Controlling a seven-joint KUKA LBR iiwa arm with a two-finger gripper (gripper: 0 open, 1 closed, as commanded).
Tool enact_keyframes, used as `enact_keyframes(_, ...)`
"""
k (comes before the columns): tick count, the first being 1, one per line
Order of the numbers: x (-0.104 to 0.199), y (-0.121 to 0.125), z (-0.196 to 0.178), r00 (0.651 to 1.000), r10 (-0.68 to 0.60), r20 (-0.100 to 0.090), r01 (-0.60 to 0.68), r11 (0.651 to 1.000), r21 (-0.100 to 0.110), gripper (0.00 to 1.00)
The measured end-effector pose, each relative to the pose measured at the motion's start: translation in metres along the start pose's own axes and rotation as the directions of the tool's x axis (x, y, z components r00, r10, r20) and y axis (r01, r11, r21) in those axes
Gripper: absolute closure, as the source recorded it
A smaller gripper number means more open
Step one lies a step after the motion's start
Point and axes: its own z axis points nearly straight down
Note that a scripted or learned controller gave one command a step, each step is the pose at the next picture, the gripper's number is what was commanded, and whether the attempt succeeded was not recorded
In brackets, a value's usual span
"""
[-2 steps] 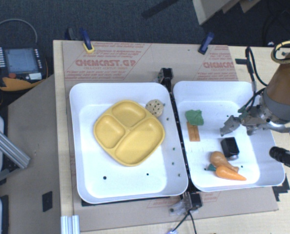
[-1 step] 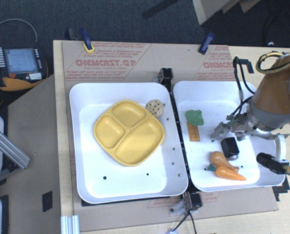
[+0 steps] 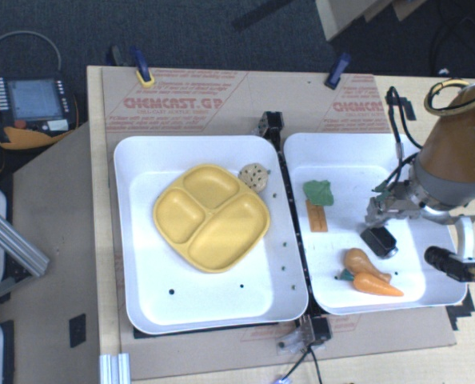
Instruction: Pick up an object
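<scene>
The gripper (image 3: pixel 379 238) is hanging in the right bin (image 3: pixel 341 154); whether it is released or clenched, I cannot tell. The carrot (image 3: pixel 375 284), lying just nearer, is looking light, stiff, slippery; its thick middle suits grasping

arm (image 3: pixel 453 150): the right edge of the picture cuts it off, I see only the wrist part.
cookie (image 3: pixel 254 176): the yellow plate (image 3: pixel 212 216) partly hides it.
carrot (image 3: pixel 373 284): the pear (image 3: pixel 359 261) covers its top part.
</scene>
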Motion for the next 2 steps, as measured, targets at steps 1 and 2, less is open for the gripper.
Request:
enact_keyframes(1,-0.009,-0.004,-0.047,1.0,0.0,0.001,0.0,1.0,-0.003,1.0)
enact_keyframes(2,-0.017,-0.007,-0.094,1.0,0.0,0.002,0.0,1.0,-0.003,1.0)
